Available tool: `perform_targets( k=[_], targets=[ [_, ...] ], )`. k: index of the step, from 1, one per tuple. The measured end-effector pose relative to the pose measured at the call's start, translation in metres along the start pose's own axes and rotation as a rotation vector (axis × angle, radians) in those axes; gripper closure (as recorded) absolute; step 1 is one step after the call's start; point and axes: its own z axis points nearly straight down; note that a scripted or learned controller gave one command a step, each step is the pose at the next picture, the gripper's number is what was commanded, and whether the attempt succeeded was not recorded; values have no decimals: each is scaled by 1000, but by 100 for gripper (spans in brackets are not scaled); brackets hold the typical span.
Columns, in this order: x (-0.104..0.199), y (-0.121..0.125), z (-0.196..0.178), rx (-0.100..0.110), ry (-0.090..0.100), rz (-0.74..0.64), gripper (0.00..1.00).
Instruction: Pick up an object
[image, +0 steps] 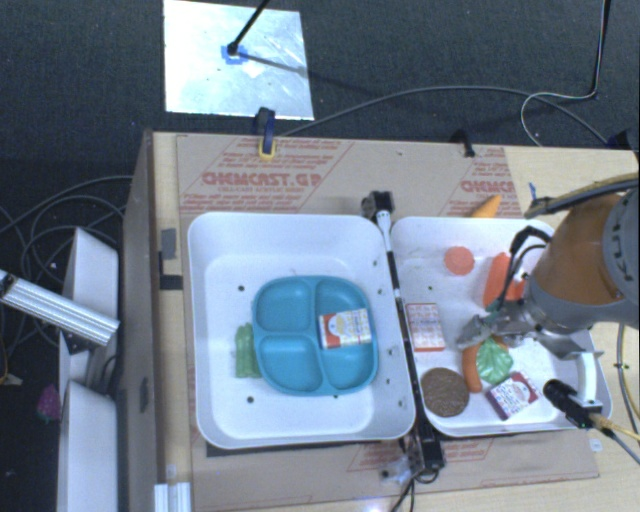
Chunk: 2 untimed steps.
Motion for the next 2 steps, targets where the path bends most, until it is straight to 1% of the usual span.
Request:
perform_targets(
  k=[1, 2],
  targets=[
    [0, 1, -11, -3, 0, 0, 100],
    [81, 35, -101, -4, 1, -4, 100]
  ],
)
